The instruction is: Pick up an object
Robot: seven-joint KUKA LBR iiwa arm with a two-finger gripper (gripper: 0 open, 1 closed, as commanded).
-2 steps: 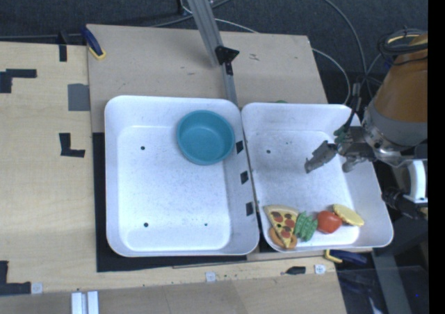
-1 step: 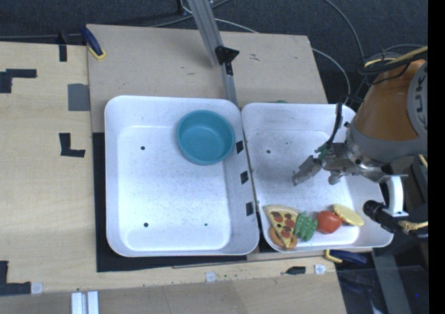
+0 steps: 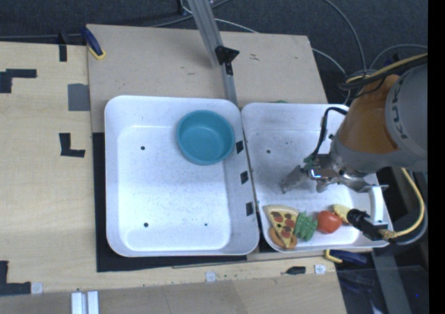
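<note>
Hovering: your end effector (image 3: 295,179) above right bin (image 3: 278,132), grip state cannot tell.
Surroundings: blue bowl (image 3: 205,137) in left bin (image 3: 132,194).
Objects: pizza slice (image 3: 280,224), green piece (image 3: 304,225), tomato (image 3: 329,221) along near wall.

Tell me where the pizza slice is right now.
The pizza slice lies in the right bin, at its near left corner in the camera view. A green toy touches its right side, with a tomato just beyond.
</note>
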